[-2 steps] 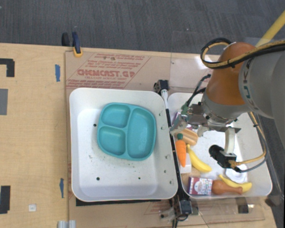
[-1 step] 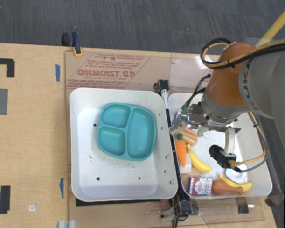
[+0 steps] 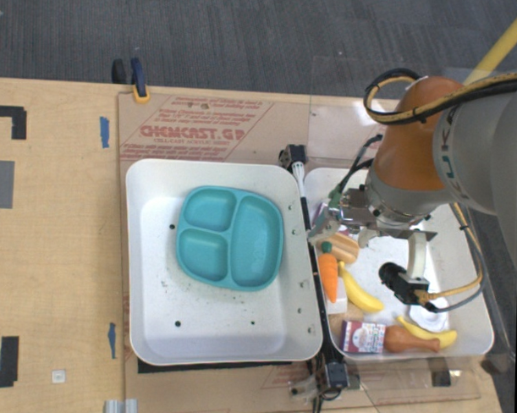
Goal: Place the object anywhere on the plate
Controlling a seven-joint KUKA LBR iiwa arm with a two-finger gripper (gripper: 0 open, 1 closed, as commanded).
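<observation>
Right now my end effector (image 3: 336,221) hangs low over the hot dog (image 3: 342,245) at the right bin's (image 3: 479,323) left edge; I cannot tell its opening. I should grip squarely, then lift clear toward the teal plate (image 3: 230,238) centre-left.

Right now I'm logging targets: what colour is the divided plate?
Teal, a light blue-green; the plate shows plainly in the camera view.

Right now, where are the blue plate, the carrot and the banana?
Blue plate (image 3: 230,237): camera view, on the ridge between its three compartments.
Carrot (image 3: 328,277): camera view, middle of its orange body.
Banana (image 3: 360,296): camera view, middle of its yellow curve.
</observation>
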